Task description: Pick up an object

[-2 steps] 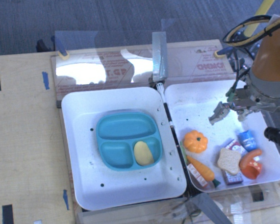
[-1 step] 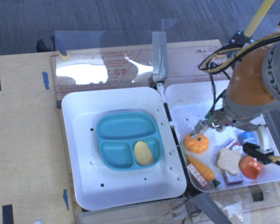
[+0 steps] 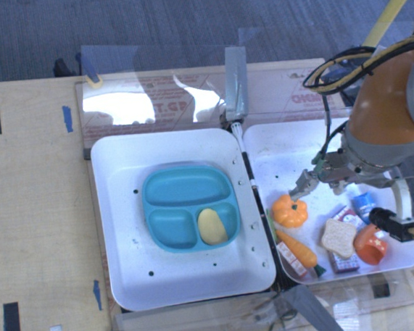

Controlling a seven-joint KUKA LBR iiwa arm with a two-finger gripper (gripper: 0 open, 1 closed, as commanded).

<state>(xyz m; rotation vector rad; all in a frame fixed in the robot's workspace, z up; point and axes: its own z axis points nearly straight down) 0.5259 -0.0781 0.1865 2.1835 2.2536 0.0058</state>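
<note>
arm: grey KUKA arm with orange band (image 3: 383, 108) enters from the right, over the right bin
gripper: two-finger gripper (image 3: 301, 186) low in the right shallow white bin (image 3: 263, 145), just above the small orange plastic pumpkin (image 3: 290, 213)
gripper state: cannot tell, tips too small and blurred; nothing seen between them
pumpkin: at the right bin's left side, near the divider
carrot: orange plastic carrot (image 3: 297, 247) just below the pumpkin, lying slanted
bread: tan toast slice (image 3: 338, 237) right of the carrot
red item: red rounded toy (image 3: 370, 246) touching the bread's right side
blue-white item: small bottle-like thing (image 3: 362, 202) above the bread
left bin: left shallow white bin (image 3: 116, 206) holds a teal sectioned plastic tray (image 3: 184, 189)
yellow item: pale yellow oval toy (image 3: 211, 226) in the tray's lower right compartment
</note>
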